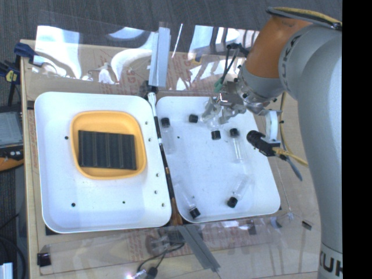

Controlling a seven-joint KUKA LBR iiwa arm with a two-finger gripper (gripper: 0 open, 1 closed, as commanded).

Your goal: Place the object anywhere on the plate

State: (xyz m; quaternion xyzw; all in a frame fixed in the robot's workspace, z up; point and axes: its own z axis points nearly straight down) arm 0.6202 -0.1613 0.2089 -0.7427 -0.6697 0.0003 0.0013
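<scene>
Up at the twelve o'clock edge of the right bin, the gripper hangs over the white floor; whether it is released or clenched cannot be told. Clear vials with black caps lie scattered in that bin: one vial just toward five o'clock of the gripper, another farther toward six, and one at the bin's seven o'clock corner. Off toward nine o'clock, the left bin carries a yellow plate with a dark ribbed centre.
</scene>
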